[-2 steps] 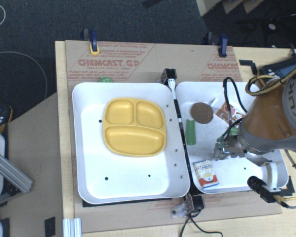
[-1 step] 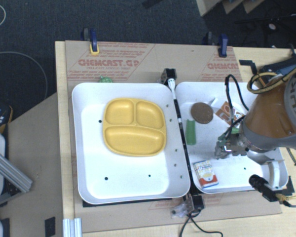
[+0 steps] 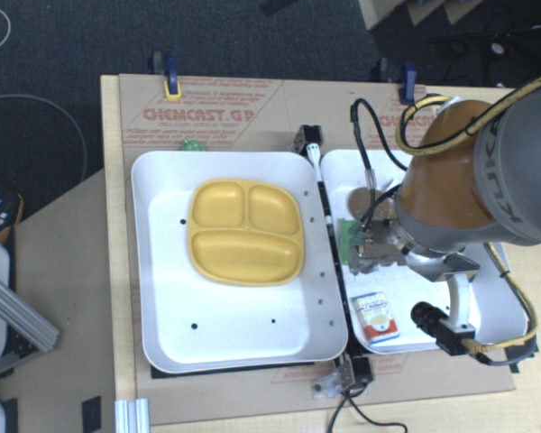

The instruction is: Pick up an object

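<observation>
yellow plate: a three-compartment plastic plate (image 3: 246,231) lies in the left bin (image 3: 162,269), toward that bin's far half, closer to its right wall than its left; it is well apart from the gripper.
white bins: the left bin and the right bin (image 3: 338,165) sit side by side on the bench (image 3: 126,133), touching along a shared black seam.
grey arm: the arm (image 3: 514,170), with its orange band (image 3: 446,165), reaches in from the bench's right edge and covers most of the right bin.
gripper: the gripper (image 3: 370,246) hangs low over the left half of the right bin, just beside the seam; i cannot tell how the jaws stand, as the wrist hides them.
green object: a small green thing (image 3: 348,238) shows at the right bin's left wall, right against the gripper's left side; whether it is between the jaws i cannot tell.
small carton: a white and red carton (image 3: 376,317) lies near the right bin's near-left corner, on the near side of the gripper and apart from it.
black cables: cables (image 3: 365,142) loop over the far edge of the right bin.
</observation>
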{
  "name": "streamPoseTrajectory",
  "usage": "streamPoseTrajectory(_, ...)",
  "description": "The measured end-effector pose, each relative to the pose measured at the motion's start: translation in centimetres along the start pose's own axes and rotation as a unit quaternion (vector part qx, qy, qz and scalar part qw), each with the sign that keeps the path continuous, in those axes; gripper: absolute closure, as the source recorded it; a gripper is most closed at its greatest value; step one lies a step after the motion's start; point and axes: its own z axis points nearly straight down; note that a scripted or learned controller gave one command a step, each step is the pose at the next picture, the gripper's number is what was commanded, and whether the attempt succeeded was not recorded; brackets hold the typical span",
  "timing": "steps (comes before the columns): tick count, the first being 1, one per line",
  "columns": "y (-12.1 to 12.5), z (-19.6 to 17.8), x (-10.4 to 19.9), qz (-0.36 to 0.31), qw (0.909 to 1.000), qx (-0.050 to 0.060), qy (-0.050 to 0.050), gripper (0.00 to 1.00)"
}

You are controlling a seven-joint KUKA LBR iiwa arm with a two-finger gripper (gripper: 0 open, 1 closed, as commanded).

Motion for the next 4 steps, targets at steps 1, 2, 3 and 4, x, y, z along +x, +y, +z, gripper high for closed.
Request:
streamPoseTrajectory(1, 0.3, -17.5, 5.7, 0.002, 1.0000, -0.006, 0.000, 1.00)
streamPoseTrajectory(2, 0.1, -23.3, 3.1, 0.006, 1.0000, 0.000, -0.002, 1.00)
streamPoseTrajectory(3, 0.0, -20.2, 3.8, 0.006, 1.0000, 0.006, -0.002, 1.00)
streamPoseTrajectory(4, 0.1, -22.3, 4.9, 0.005, 1.0000, 0.001, -0.002, 1.00)
